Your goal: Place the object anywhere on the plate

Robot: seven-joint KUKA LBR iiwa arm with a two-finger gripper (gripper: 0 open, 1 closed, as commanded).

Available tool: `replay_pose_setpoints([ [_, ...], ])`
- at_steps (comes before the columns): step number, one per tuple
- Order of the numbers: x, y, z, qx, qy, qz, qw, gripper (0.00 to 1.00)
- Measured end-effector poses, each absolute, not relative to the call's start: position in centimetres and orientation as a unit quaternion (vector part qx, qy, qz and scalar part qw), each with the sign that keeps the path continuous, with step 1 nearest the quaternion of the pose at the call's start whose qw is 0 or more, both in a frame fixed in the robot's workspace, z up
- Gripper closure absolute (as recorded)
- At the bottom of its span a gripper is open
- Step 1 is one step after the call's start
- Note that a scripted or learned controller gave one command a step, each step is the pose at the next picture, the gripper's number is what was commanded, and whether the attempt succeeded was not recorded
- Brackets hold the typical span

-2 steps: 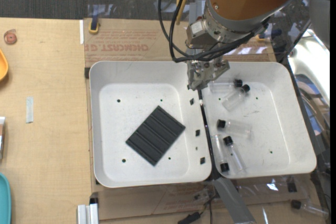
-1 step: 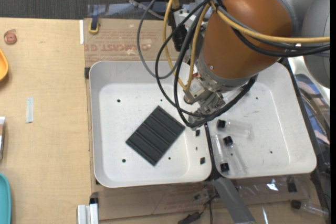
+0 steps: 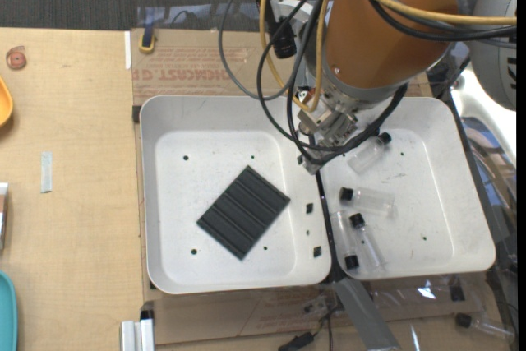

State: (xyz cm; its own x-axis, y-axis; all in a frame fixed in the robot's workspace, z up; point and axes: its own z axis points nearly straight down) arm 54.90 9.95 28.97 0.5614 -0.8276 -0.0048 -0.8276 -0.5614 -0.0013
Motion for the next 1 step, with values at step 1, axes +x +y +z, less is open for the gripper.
replay_pose_setpoints([
  [1, 54.90, 9.93, 28.96, -0.884, 0.468, 0.0020, 0.002, 0.00],
])
